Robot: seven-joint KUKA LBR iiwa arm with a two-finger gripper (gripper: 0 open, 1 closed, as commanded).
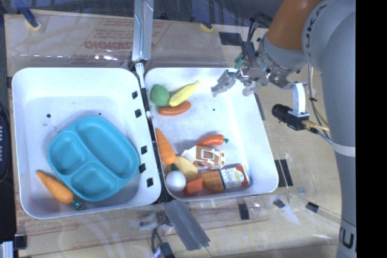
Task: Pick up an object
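The big grey arm [329, 69] comes in from the right, with its orange band [296, 15] up high near the top. It bends down so that the gripper [234, 84] hangs over the top right corner of the right bin [257, 130]. Its two fingers are spread apart and nothing is between them. One fingertip [219, 86] points left, toward the food at the back of the bin. There, close to the gripper but not touching it, lie a green ball [159, 94], a yellow banana [184, 92] and a red sausage [174, 109], all bunched together. The white floor under the gripper is bare. At the front of the same bin is a crowded pile: a long carrot [164, 148] by the left wall, a small orange pepper [211, 140], a little white and orange box [209, 157], a white egg [176, 180] and a bottle with a label [221, 179] lying on its side. These are well apart from the gripper. The left bin [36, 87] holds a blue tray [94, 157] with three parts, and another carrot [55, 187] lies beside it at the front left. A grey bar [143, 27] stands at the back, between the two bins.
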